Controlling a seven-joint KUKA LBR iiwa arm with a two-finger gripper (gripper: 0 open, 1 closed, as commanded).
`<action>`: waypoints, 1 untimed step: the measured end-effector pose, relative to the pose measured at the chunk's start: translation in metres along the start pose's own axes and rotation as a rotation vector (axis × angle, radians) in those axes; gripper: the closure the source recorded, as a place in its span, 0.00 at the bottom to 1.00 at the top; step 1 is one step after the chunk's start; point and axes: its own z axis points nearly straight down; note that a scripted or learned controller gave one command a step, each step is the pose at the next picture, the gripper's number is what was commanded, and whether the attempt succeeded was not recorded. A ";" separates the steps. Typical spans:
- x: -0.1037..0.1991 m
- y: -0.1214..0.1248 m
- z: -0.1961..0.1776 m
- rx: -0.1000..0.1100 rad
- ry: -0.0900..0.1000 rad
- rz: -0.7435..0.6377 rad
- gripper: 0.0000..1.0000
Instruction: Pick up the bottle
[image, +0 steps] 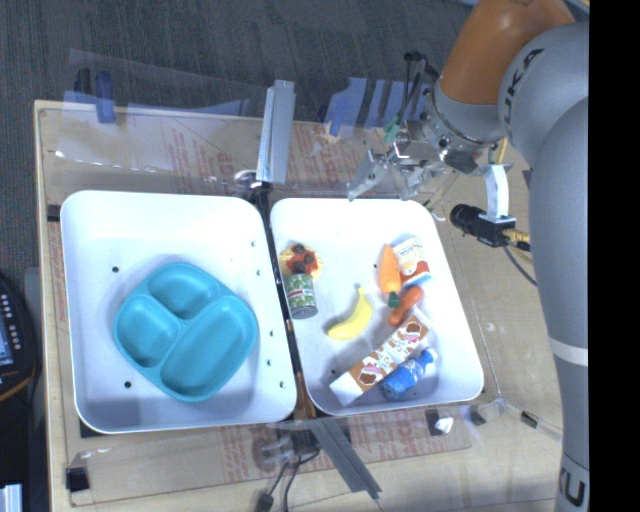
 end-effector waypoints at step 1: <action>-0.031 0.001 0.042 -0.002 0.001 -0.150 0.00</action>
